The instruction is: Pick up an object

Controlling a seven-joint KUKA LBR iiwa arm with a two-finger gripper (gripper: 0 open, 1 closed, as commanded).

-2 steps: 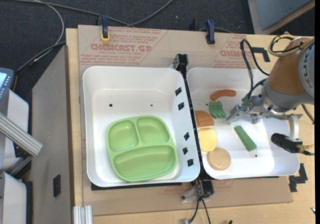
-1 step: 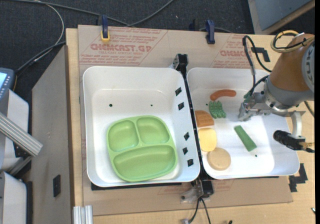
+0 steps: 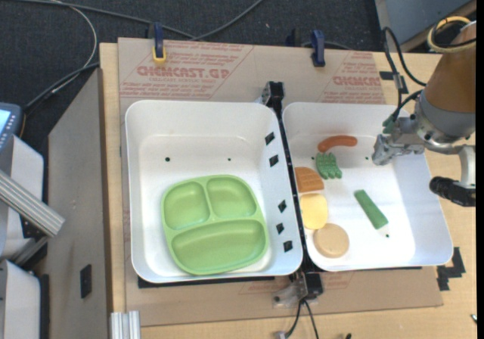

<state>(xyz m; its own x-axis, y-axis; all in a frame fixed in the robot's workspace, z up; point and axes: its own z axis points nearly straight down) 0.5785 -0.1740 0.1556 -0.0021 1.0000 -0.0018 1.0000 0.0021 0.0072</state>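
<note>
The arm reaches in from the right and its hand [image 3: 388,147] hangs over the upper right part of the right bin [image 3: 423,250], so this looks like the approach step of a pick, with nothing lifted yet. The pickable things all lie in that bin: an orange sausage [image 3: 337,142] near the top, a small dark green toothed piece [image 3: 329,167] just below it, an orange bun-like piece [image 3: 308,178] against the divider, a yellow piece [image 3: 314,210] under that, a tan round disc [image 3: 331,240] at the bottom, and a green stick [image 3: 370,208] lying slantwise toward the middle. The left bin [image 3: 144,141] carries a light green divided plate [image 3: 215,223]. The hand sits to the right of the sausage and apart from it, and it seems to touch none of the pieces. Its fingers are too small and blurred against the white bin wall to judge, so I cannot tell whether the hand is open or closed, and nothing can be seen held in it. The next move, as I judge it, calls for choosing one piece, most likely the sausage or the green stick as the nearest, centring above it, and going straight down so the fingers straddle it rather than push it aside.
</note>
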